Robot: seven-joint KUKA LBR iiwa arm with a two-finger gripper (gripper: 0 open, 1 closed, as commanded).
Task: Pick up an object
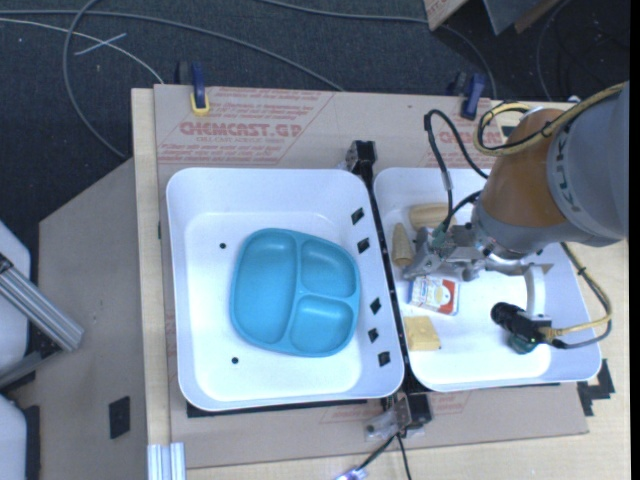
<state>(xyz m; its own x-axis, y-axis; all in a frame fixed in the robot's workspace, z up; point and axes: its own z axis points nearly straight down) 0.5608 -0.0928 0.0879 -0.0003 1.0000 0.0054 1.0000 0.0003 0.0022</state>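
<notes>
Two shallow white bins sit side by side on your bench. The left bin [200, 208] holds one thing, a blue divided plate [295, 290] with three compartments, lying flat near the middle of the floor and clear of every wall.

The right bin [470, 353] holds the smaller pieces, all gathered in its left half:
- a pale wooden block [426, 215] near the far wall
- a slim wooden peg [401, 243] just inside the wall shared with the left bin, lying lengthwise along it
- a red-and-white packet [436, 294] around the middle
- a tan block [421, 333] nearer the front edge, just beside the packet

Your arm [575, 173] reaches in from the right over this bin, with its orange band [515, 183] above the bin's far right part. The gripper [432, 253] is low among the pieces. It sits between the pale wooden block on its far side and the red-and-white packet on its near side, with the slim wooden peg close on its left. The packet looks to lie just below the tip rather than inside it, and the peg looks beside it rather than in it.

From this slanted angle the metal parts at the tip blur together, so you cannot tell whether the gripper is spread or closed, or whether it has anything. Every piece in the right bin looks to be resting on the bin floor. The tan block lies apart from the gripper, with the packet between them.
</notes>
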